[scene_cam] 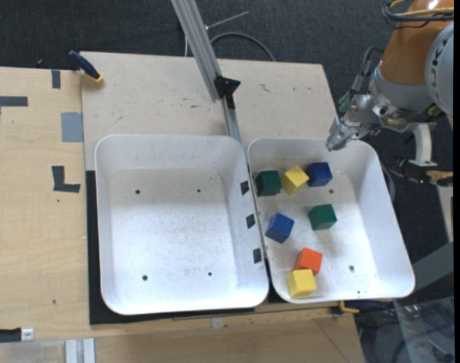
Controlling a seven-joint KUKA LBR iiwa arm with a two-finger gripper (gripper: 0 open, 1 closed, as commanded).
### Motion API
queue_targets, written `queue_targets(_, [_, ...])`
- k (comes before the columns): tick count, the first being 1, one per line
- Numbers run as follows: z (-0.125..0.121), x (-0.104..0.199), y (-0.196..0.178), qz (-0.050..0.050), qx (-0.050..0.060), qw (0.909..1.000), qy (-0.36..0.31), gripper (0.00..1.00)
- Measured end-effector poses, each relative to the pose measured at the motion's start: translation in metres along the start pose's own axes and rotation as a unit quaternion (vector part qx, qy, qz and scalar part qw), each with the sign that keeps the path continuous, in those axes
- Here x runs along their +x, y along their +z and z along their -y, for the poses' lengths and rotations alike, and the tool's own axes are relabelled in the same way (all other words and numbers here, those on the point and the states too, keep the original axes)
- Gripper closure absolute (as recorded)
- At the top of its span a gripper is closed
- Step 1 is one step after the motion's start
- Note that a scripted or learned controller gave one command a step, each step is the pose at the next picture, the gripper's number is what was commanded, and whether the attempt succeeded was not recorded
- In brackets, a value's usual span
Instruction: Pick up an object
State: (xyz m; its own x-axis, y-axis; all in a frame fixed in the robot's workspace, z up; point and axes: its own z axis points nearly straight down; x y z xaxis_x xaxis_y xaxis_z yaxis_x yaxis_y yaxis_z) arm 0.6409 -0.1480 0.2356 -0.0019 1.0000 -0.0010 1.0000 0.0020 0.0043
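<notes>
The right bin [381, 203] holds several small cubes. A dark green cube [268, 182], a yellow cube [296, 178] and a blue cube [319, 174] line up near its far wall. A second blue cube [279, 228] and a green cube [321, 217] lie mid-bin. An orange cube [310, 260] and a yellow cube [302, 282] sit near the front. My gripper [337, 141] hangs over the bin's far right corner, above and to the right of the blue cube, with nothing visible in it.
The left bin [109, 203] sits beside the right one, with a grey metal post [200, 40] slanting up from between them. A blue and yellow clamp [86, 65] lies on the bench's far left. Grey tape marks dot the left tabletop.
</notes>
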Motion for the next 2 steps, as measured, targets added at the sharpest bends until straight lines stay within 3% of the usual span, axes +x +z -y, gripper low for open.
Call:
queue_targets(1, [0.000,0.000,-0.008,0.000,0.002,1.0000,0.000,1.00])
queue_targets(2, [-0.005,0.052,0.004,-0.001,0.003,1.0000,-0.002,1.00])
